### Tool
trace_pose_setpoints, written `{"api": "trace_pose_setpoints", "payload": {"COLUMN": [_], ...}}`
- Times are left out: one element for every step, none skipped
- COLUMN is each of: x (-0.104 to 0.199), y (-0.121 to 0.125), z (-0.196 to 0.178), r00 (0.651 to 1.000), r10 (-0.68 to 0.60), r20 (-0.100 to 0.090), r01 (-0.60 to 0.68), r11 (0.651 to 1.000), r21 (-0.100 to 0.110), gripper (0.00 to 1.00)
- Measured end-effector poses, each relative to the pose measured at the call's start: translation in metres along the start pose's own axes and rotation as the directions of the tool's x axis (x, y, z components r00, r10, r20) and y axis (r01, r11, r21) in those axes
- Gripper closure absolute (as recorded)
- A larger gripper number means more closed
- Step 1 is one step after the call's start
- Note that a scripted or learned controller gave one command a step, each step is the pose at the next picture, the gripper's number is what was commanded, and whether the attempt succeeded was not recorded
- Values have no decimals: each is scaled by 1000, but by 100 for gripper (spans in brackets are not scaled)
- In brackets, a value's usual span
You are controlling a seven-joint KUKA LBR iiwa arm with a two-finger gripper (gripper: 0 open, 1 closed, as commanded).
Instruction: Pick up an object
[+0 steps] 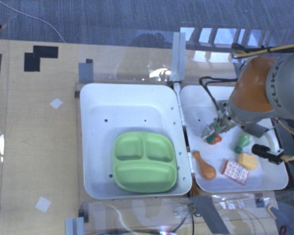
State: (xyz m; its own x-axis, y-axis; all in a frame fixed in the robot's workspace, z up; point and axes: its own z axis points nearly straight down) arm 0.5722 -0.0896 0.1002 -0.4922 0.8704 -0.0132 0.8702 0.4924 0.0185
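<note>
The arm reached in from the right, and its claw (215, 129) stood low in the right bin (196, 102), directly over a small red and green piece (213, 139) that looked like a toy vegetable. Whether the claw was apart or together I could not tell, because the wrist hid it and the piece was partly under it; nothing could be said to be held. In my judgement the step was the descent onto this piece, and to do it well the claw should come straight down with the piece in the middle and close only when it was low enough, since so small a round thing could easily slip out sideways. The other things lay near: a drumstick (205, 165) towards the wall between the bins, a red box (235, 172), a yellow block (248, 161) and a green piece (243, 141), all in the same bin but apart from the target. The dividing wall was close on the left, so little space remained on that side. In the left bin (95, 131) lay a green tray (144, 161), well away, and it did not stand in the way on the counter (34, 146).
</note>
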Motion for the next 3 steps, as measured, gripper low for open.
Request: {"api": "trace_pose_setpoints", "payload": {"x": [32, 18, 17], "y": [14, -55, -37], "z": [-135, -31, 10], "r00": [999, 998, 900], "r10": [44, 64, 436], "r20": [-9, -12, -3], "r01": [-44, -64, -436], "r11": [999, 998, 900], "r21": [13, 19, 12], "gripper": [100, 100, 100]}}
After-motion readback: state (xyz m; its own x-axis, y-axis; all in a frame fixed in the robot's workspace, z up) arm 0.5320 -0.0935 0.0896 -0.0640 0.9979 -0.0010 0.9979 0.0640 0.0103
